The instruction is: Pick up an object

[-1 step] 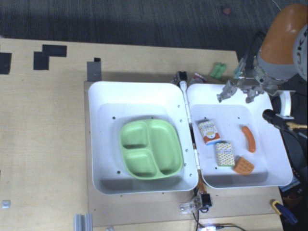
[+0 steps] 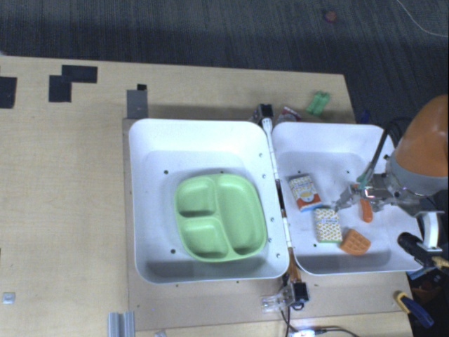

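From the camera view, the pick has not been made. The end effector (image 2: 353,196) hangs low inside the right bin (image 2: 330,140), its dark fingers parted a little, with nothing visible between them. Every loose item lies on that bin's floor: a small white-and-red packet (image 2: 303,191) sits to the left of the end effector, a patterned green-and-white pouch (image 2: 327,225) lies below-left of it, an orange waffle-like piece (image 2: 356,242) sits beside the pouch, and a small orange stick (image 2: 366,210) lies just beside the fingers. The left bin (image 2: 154,153) holds a green divided tray (image 2: 220,215). Judging by this, closing on an item and lifting are still to come; the orange stick looks the nearest candidate.
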